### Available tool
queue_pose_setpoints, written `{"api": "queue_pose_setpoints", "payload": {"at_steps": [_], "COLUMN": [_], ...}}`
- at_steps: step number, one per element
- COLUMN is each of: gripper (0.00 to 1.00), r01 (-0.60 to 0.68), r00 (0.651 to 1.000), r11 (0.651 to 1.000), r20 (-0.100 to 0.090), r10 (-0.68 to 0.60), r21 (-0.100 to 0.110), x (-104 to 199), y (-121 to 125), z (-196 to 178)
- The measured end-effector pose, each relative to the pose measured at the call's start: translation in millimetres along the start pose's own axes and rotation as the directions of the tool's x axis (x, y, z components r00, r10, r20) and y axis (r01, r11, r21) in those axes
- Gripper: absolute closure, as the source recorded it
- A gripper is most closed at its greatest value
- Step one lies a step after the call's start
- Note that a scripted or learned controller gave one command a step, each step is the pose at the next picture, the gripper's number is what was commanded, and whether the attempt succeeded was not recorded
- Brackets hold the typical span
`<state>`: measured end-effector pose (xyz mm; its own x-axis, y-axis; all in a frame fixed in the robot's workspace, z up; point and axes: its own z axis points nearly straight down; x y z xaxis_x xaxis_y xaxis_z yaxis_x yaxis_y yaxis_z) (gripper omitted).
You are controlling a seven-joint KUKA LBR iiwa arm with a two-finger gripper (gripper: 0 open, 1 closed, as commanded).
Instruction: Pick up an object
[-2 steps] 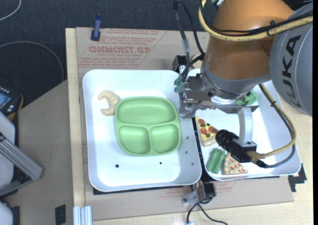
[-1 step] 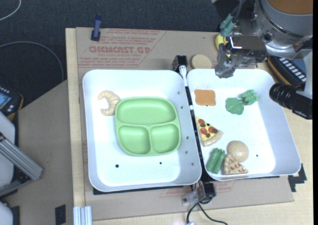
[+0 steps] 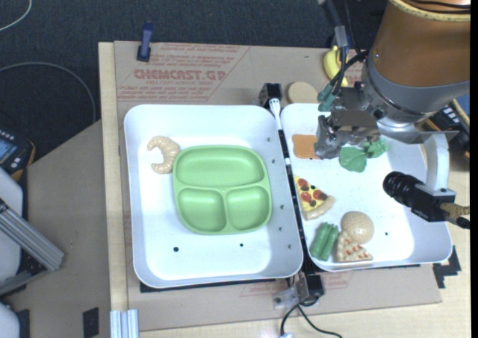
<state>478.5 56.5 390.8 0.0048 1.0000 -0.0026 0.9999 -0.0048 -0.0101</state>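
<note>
We judge the reach underway: the gripper hangs low in the right bin, the green leafy toy at its 3 o'clock. We cannot tell the fingers' state; the next move needs a sure closing.

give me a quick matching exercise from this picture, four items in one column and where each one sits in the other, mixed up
Items
1. green divided plastic plate
2. tan toy croissant
3. toy pizza slice
4. green leafy toy

Places
A. right bin, near the divider between the bins
B. left bin, at the plate's upper left edge
C. middle of the left bin
D. right bin, beside the gripper

Pairs: 1-C, 2-B, 3-A, 4-D
</note>
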Motion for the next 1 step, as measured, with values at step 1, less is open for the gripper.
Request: {"api": "queue_pose_setpoints", "payload": {"at_steps": [1], "gripper": [1.0], "r01": [0.005], "r00": [1.0], "r11": [1.0], "r20": [-0.002], "r10": [-0.005], "r21": [0.0], "x": [26.8], "y": [0.7], "z": [100.1]}}
